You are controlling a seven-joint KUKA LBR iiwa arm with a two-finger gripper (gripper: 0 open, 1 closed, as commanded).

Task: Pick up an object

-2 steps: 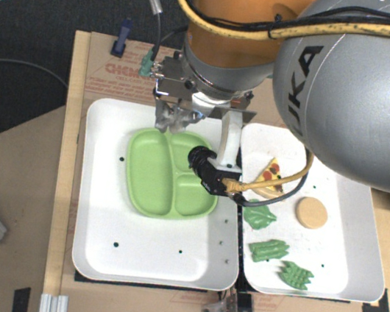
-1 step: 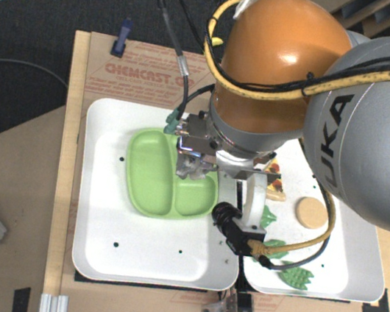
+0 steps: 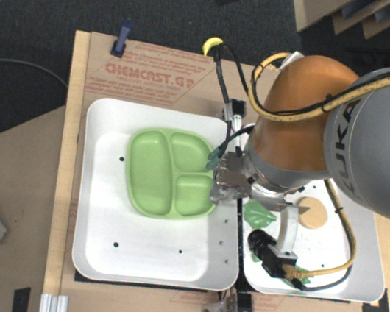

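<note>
In the left bin (image 3: 89,245) I see a green divided plate (image 3: 169,173) lying flat toward its right side. My arm's wrist (image 3: 301,125) hangs over the wall between the bins, the gripper (image 3: 228,180) at the plate's right edge; its grasp I cannot tell. The right bin (image 3: 364,256) holds a green scrap (image 3: 259,215) and a tan disc (image 3: 313,213).
</note>
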